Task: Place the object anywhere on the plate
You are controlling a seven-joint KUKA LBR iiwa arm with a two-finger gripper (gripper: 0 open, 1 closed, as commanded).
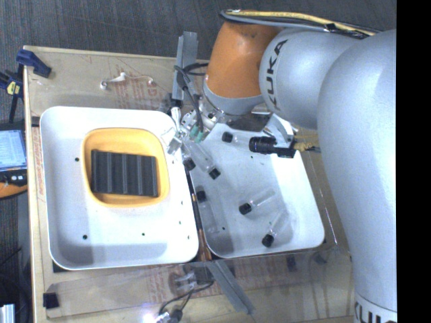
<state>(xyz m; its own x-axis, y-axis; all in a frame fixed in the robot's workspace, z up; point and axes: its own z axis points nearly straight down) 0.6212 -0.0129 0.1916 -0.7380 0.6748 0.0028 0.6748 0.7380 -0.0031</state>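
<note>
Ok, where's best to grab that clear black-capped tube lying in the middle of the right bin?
Probably the tube at mid-barrel, from straight above, closing across its narrow width: it lies flat on the floor of the right bin, apart from the others.

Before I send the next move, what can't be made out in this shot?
- Gripper: open or shut, and whether it holds anything, is too small and cluttered to tell in the camera view.
- Right bin: the arm covers its upper right part.
- Clear tubes with dark caps: their outlines fade into the white bin.
- Dark slatted block on the yellow plate: what it is stays unclear.
</note>
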